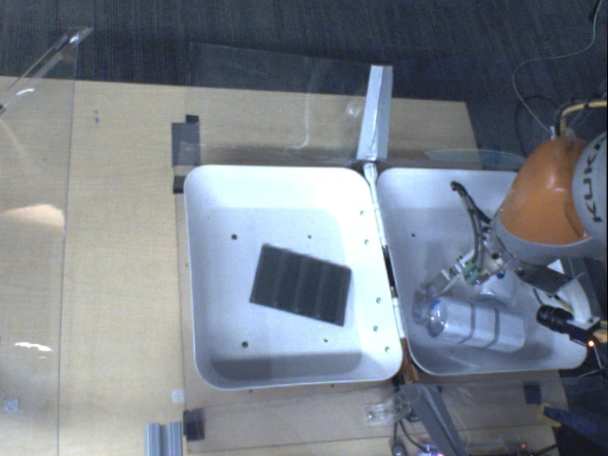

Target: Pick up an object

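Note:
A dark ridged rectangular pad (300, 284) lies flat in the middle of the left bin (214, 217), slightly turned. In the right bin (418, 198) a clear, greyish bottle-like cylinder (475, 323) lies on its side near the front wall, its bluish end pointing left. My gripper (458, 275) hangs low in the right bin, just above and behind the cylinder's left end. The grey wrist and orange band (540, 202) rise from it to the right and hide the bin's right part.
An upright clear divider post (375, 122) stands behind the seam between the bins. Cables and a black fitting (560, 319) lie at the right bin's right edge. Wooden bench top (95, 255) spreads to the left.

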{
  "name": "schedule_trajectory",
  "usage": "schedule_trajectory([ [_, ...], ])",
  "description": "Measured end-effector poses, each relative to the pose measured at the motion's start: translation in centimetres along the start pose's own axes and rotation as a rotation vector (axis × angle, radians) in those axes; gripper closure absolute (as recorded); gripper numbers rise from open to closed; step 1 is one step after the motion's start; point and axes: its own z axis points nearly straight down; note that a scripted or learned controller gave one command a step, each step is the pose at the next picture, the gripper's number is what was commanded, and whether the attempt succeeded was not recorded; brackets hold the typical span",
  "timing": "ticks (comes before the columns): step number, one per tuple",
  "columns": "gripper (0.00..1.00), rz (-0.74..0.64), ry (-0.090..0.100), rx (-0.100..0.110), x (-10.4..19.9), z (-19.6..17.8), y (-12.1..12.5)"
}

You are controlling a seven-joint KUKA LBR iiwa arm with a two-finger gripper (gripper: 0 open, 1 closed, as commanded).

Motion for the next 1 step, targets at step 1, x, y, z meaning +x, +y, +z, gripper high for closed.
schedule_trajectory([
  [1, 0.00, -0.086, -0.001, -0.002, 3.47, -0.03, 3.09],
])
